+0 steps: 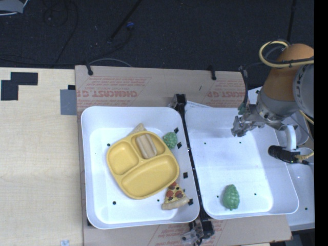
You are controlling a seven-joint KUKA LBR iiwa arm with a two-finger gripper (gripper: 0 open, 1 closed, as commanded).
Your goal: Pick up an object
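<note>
The flat brown cardboard sheet [154, 88] lying under the two bins carried red printing, seen upside down from the camera. Near its far edge, above the left bin, one word read "CHEMCAST". Further red printing stood to the right of it on the same far edge, and along the near edge below the bins, but it was too small and blurred to read.

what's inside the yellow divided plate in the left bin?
The yellow divided plate holds one tan, hot-dog-like piece in its upper right compartment; the other two compartments look bare. A tan corner pokes out behind the rim; the rest is covered.
</note>
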